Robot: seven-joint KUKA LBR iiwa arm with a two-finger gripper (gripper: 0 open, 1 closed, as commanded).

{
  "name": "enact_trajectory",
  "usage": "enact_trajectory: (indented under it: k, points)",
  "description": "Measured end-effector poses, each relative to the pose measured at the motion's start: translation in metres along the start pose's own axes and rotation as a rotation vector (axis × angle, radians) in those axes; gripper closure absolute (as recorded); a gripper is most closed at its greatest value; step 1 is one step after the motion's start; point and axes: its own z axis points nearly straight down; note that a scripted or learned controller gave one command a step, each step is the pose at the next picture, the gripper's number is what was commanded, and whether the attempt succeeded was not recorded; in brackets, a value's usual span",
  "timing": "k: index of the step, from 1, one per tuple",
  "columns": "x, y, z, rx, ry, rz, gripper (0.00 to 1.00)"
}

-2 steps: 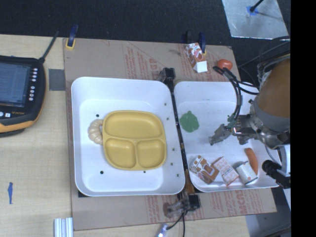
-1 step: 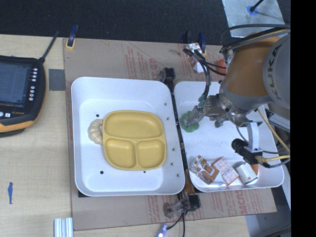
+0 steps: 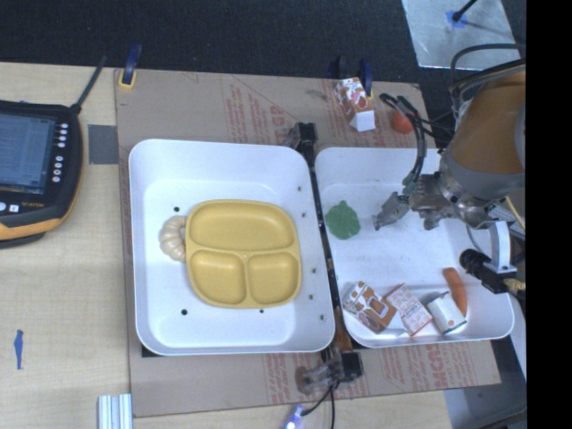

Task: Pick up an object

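The gripper (image 3: 407,211) is hanging open with nothing in it, beside the green thing (image 3: 342,220), so the picking is not done yet

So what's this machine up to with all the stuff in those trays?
A grey and orange robot arm reaches in over the right bin, trying to pick something up. Its end effector hangs beside a green object, holding nothing. A carrot, a small can and some snack packets lie along that bin's near edge. The left bin holds a yellow divided plate.
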Motion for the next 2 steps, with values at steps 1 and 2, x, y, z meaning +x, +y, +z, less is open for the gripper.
enact_trajectory:
  k: [1,2]
  points:
    - [0.012,0.093,0.077,0.003,0.002,-0.002,0.0]
    - [0.027,0.095,0.076,0.002,0.002,-0.004,0.0]
